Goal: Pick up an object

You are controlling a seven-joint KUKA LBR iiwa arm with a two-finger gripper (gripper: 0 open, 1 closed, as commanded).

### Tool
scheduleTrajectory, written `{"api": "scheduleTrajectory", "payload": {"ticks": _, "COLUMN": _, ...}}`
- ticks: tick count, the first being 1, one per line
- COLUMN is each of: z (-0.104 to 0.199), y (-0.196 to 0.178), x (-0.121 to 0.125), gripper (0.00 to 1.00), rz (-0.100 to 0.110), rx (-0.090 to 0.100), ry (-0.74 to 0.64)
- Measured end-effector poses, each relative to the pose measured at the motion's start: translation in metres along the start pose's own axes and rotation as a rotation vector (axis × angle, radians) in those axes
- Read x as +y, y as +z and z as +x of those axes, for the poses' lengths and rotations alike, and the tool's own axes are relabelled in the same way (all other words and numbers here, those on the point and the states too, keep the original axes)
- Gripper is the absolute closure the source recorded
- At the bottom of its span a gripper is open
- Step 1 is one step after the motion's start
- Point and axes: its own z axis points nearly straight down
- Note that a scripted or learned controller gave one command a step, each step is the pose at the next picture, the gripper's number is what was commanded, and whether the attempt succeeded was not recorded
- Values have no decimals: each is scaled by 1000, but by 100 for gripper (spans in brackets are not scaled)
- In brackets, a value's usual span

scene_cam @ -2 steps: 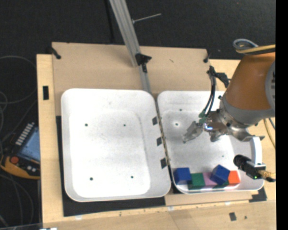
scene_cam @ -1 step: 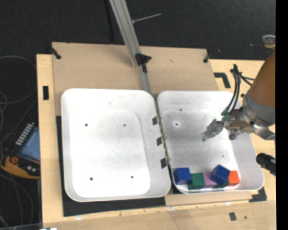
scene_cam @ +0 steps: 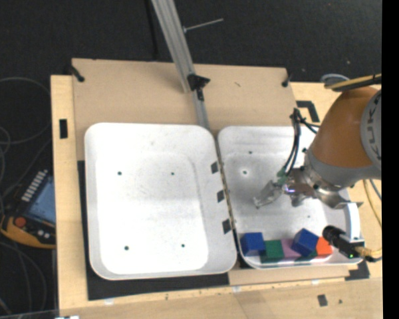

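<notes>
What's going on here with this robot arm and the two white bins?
A grey and orange arm reaches in over the right bin, its end effector hanging above the bin's bare middle with nothing between its fingers. Small blocks sit along that bin's near edge: two blue blocks, a green one, a purple one and an orange one.

Matt white plastic bins [scene_cam: 153,198], bare wood-look bench [scene_cam: 133,85], glossy orange arm band [scene_cam: 342,131], metal end effector [scene_cam: 269,195]

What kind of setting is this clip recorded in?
Probably a robotics lab's bin-picking bench: two white bins side by side on a board, a grey and orange arm over the right one, coloured blocks inside, cables on the dark floor.
</notes>
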Motion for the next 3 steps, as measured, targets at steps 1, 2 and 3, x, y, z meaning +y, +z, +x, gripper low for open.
{"api": "scheduleTrajectory", "payload": {"ticks": 1, "z": -48, "y": -57, "x": -16, "gripper": 0, "rz": -14, "rx": -6, "ry": 5}}
{"api": "scheduleTrajectory", "payload": {"ticks": 2, "z": -3, "y": -80, "x": -32, "gripper": 0, "rz": -11, "rx": -1, "ry": -5}}
{"api": "scheduleTrajectory", "payload": {"ticks": 3, "z": -94, "y": -55, "x": -10, "gripper": 0, "rz": -7, "rx": -6, "ry": 7}}
